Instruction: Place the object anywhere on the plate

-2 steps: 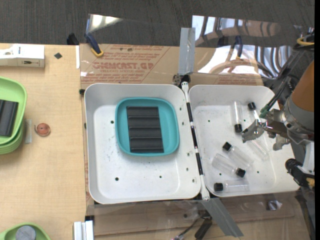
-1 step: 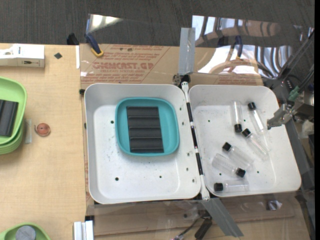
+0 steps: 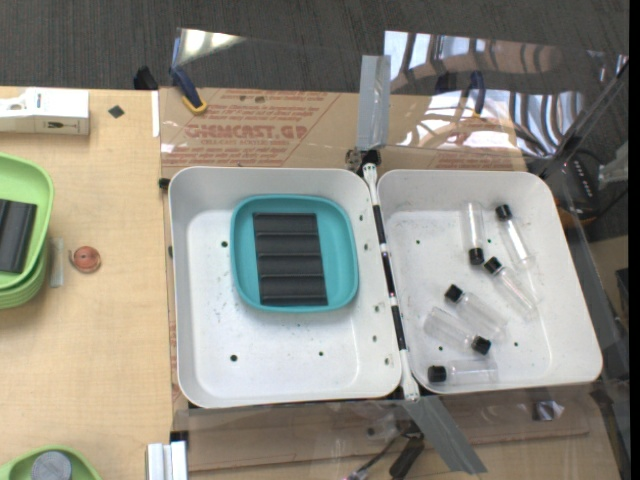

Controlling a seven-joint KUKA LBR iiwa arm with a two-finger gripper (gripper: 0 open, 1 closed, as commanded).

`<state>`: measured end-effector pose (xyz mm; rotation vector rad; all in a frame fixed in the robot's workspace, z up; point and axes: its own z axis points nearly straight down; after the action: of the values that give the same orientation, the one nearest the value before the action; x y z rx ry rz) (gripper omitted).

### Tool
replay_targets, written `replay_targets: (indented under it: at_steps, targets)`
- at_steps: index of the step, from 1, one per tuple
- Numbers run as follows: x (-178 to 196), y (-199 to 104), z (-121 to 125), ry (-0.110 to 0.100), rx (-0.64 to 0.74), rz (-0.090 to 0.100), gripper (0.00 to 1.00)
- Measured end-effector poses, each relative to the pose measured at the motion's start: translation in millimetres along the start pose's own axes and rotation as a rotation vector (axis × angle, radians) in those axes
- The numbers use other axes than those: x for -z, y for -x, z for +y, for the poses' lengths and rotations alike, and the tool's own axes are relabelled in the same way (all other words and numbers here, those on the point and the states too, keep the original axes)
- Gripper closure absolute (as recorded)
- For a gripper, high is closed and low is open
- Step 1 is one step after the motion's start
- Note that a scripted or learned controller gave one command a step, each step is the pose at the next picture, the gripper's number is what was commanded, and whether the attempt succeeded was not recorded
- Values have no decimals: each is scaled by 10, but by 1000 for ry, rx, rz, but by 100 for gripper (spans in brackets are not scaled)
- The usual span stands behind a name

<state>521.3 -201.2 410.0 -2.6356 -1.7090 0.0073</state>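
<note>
Clear vials with black caps lie scattered in the right bin [image 3: 560, 363], toward the lower right of the frame: one vial along the bottom edge [image 3: 462, 372], another just above it [image 3: 458, 331], a third in mid-bin [image 3: 478, 307], two long ones toward the upper right [image 3: 517, 240] and [image 3: 473, 233], and one more between them [image 3: 510, 281]. Several lie close together, some perhaps touching. Left of centre, the left bin [image 3: 200, 358] holds a teal plate [image 3: 243, 268] with a dark ribbed insert [image 3: 291, 258]. No vial rests on the plate. Where the gripper stands relative to the vials cannot be told.
</note>
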Motion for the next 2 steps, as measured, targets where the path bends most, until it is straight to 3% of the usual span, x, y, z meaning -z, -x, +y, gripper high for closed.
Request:
replay_targets:
  at_steps: [1,2]
  targets:
    - [296,87,76,-1,-308,-1,0]
    - [296,-44,374,-1,-425,0,0]
